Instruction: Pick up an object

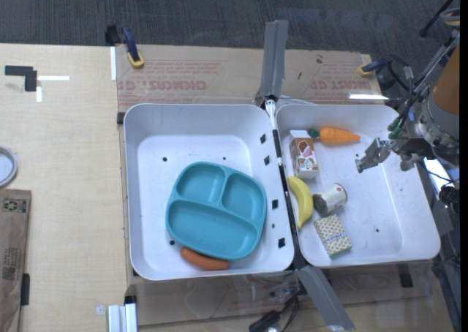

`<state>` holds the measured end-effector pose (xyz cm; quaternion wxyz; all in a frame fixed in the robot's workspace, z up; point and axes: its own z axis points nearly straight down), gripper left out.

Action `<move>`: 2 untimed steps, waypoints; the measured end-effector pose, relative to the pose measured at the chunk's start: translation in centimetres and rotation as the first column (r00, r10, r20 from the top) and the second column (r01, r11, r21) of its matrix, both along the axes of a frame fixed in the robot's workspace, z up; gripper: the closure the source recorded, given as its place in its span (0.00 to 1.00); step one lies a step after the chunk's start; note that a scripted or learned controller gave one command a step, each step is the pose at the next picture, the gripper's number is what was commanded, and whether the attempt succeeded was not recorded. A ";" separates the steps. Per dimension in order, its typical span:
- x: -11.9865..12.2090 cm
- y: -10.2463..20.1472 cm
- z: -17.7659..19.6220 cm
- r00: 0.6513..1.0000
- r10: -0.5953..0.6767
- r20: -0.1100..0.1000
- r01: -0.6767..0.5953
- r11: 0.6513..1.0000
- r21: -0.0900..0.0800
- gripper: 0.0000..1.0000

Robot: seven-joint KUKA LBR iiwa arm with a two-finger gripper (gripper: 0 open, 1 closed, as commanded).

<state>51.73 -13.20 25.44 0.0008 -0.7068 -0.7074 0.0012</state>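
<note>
Nearest the camera in the right white bin (409, 250), you have a small yellow patterned box (333, 235): light, stiff, take its long sides. Beyond it sit the short silver can (330, 197) and the slippery curved yellow banana (300, 200). Farther right, the two-finger gripper (374, 155) hovers spread, holding nothing.

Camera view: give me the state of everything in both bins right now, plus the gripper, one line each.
Blue divided plate: flat in left bin, compartments bare.
Sausage: partly under the plate's near edge.
Carrot: lying at right bin's far side.
Carton: lying flat.
Banana: lying against the divider.
Small can: on its side.
Patterned packet: lying flat.
Gripper: above right bin, nothing visibly held.
</note>
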 end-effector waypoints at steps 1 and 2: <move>-4.1 2.8 -13.4 1.000 -0.005 -0.001 0.005 1.000 0.001 0.00; -4.1 3.9 -16.4 1.000 -0.005 -0.001 0.005 1.000 0.001 0.00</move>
